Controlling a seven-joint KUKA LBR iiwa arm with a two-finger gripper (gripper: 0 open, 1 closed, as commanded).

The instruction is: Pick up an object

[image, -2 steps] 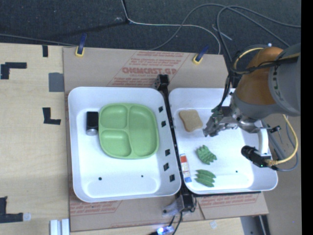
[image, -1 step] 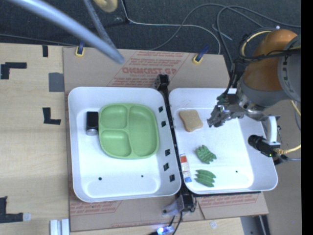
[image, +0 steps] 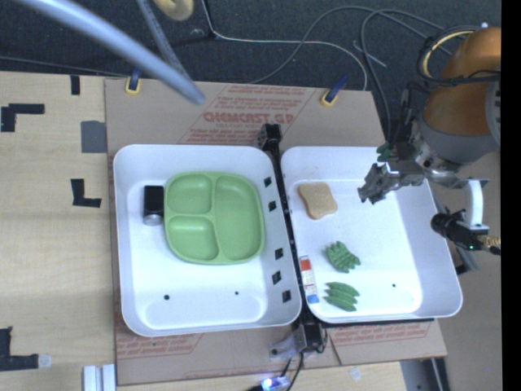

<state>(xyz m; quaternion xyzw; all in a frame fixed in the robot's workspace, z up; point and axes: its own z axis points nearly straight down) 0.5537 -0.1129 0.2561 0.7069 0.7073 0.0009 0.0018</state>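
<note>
**Q:** What occupies the two bins?

**A:** The left bin [image: 130, 243] holds a green divided plate [image: 215, 217] with three compartments, lying flat near the bin's centre. A small black block [image: 153, 203] sits just beside the plate's left rim. The right bin [image: 423, 292] holds a tan bread-like piece [image: 317, 199] near its upper left, a green leafy toy vegetable [image: 343, 257] near the middle, a green pea pod [image: 341, 295] below that, and a small marker-like stick [image: 307, 278] with red and white bands lying along the left wall.

**Q:** Where is the arm?

**A:** The grey arm with its orange band [image: 472, 55] enters from the right. Its gripper [image: 376, 187] hangs above the upper right part of the right bin, to the right of the bread-like piece and well apart from the two green items.

**Q:** Is the gripper grasping anything?

**A:** Nothing is seen between its dark fingertips. Whether they are spread or closed cannot be told at this angle.

**Q:** What lies beneath and around the bins?

**A:** Both bins rest side by side on a cardboard sheet [image: 252, 112] with red printing, laid over a pale wooden bench [image: 49, 243]. Black clips [image: 275, 255] run along the seam between the bins. Thin cables [image: 342, 23] trail over the dark floor beyond the bench.
</note>
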